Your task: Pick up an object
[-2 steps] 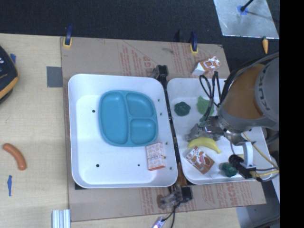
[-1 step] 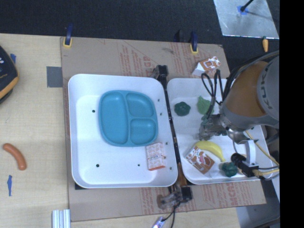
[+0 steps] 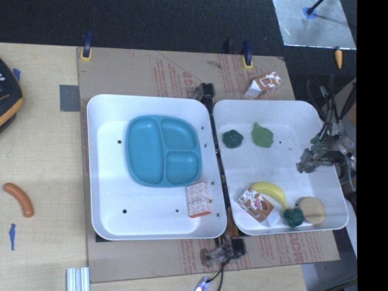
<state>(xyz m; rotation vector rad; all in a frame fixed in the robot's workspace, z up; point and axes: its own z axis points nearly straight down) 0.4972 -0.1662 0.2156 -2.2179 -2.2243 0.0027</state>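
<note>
Curving yellow banana touching glossy carton.

No words or numbers are clear enough to read. Faint red printing runs along the brown cardboard sheet under the bins, but it is too blurry to make out. The small cartons, one in the left bin, one in the right bin and one on the far cardboard, have red marks too small to read.
</note>
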